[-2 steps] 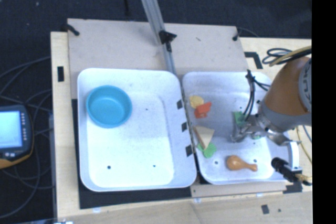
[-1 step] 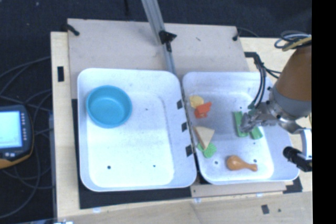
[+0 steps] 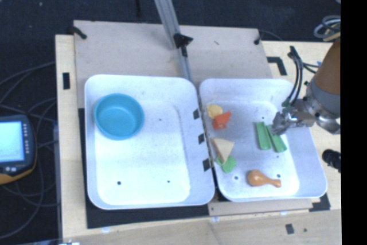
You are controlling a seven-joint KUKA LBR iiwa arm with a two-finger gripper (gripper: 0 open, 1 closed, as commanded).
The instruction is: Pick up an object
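Note:
The right bin (image 3: 246,94) holds several small toys. A green slab-shaped piece (image 3: 265,136) lies right of the bin's middle. An orange-red piece (image 3: 222,119) with a yellow piece (image 3: 214,109) behind it sits by the left wall. A tan wedge (image 3: 223,149) rests on a small green piece (image 3: 229,166). An orange drumstick-shaped toy (image 3: 262,179) lies near the front. My gripper (image 3: 281,124) hangs at the green slab's right upper end, touching or just above it.
The left bin (image 3: 149,181) holds a blue bowl (image 3: 118,115) in its far left corner. A metal pole (image 3: 163,3) slants up from between the bins. Cables (image 3: 295,74) trail behind the wrist.

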